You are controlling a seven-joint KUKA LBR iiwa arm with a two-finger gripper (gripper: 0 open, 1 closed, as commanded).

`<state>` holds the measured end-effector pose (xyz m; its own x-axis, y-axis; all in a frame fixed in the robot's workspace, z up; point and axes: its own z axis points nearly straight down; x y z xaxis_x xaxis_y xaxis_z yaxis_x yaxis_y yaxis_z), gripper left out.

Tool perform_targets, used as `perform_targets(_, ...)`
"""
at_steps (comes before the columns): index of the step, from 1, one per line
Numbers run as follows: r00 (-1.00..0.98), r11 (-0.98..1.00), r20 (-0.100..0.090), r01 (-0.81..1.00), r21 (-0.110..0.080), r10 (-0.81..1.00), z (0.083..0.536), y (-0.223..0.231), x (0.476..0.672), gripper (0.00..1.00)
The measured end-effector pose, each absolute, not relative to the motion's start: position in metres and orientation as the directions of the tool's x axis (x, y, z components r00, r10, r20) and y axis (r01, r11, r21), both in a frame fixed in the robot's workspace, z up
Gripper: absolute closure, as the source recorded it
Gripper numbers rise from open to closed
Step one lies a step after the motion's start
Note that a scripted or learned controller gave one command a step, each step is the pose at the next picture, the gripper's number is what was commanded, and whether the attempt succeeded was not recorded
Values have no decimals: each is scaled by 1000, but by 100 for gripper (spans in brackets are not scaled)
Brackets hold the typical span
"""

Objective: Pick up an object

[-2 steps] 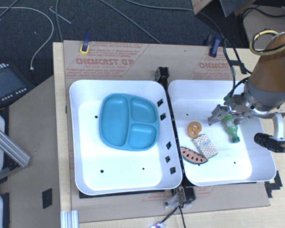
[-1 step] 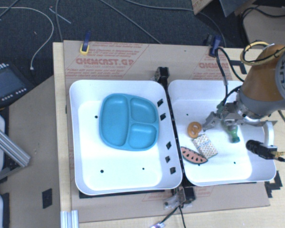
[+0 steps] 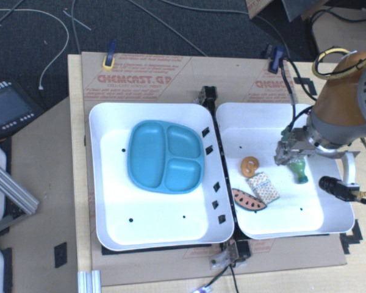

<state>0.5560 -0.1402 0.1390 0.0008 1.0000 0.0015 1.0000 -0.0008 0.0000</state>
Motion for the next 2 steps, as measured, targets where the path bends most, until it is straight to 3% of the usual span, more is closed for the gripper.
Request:
perform_targets(1, -1, 1, -1, 1000, 5, 1000, 202, -141, 559, 100)
perform_targets(2, -1, 1, 0, 1000, 2, 1000, 209, -141, 560, 100)
